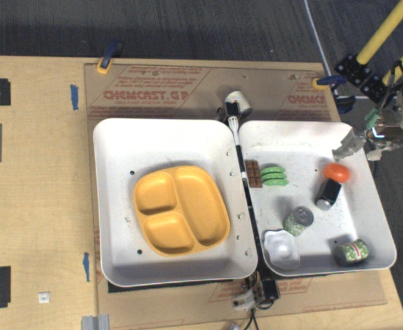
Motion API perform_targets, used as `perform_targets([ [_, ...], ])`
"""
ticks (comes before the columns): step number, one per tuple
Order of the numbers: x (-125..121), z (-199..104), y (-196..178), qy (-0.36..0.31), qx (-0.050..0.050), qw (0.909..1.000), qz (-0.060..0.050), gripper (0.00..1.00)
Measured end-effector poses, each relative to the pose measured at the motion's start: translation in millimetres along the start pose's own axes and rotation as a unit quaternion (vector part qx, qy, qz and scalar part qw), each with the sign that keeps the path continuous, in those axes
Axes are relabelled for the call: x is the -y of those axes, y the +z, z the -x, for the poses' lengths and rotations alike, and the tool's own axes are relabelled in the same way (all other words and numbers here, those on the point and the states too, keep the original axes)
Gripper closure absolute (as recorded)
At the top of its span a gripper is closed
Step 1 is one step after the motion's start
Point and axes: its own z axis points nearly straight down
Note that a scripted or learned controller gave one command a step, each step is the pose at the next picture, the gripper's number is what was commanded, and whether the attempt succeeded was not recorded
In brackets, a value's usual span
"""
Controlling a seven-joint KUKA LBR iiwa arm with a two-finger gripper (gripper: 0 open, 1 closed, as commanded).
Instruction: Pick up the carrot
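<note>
Carrot [336,172], orange, lying in the right bin [380,225] near its far right wall, touching a black bottle [327,193] just below. Gripper [353,145] just up and right of it, over the rim, apart from it; fingers' spread unclear, nothing seen between. Yellow tray [181,210] in the left bin [112,184].

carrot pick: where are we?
Nothing looks done yet: the carrot lies in the right bin, leaning on a black bottle. In hand: the hand is at that bin's far right corner, just up-right of the carrot, with nothing visibly gripped. Left: move onto the carrot, grasp, lift.
</note>
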Motion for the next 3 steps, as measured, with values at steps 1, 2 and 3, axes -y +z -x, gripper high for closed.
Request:
perform_targets([
  [1, 53.5, -44.6, 110.8, 0.180, -0.001, 0.9837, -0.001, 0.00],
  [2, 52.8, -44.6, 100.9, 0.181, 0.000, 0.9836, 0.000, 1.00],
  [3, 76.4, -63.4, 68.3, 0.367, 0.000, 0.9303, 0.000, 1.00],
])
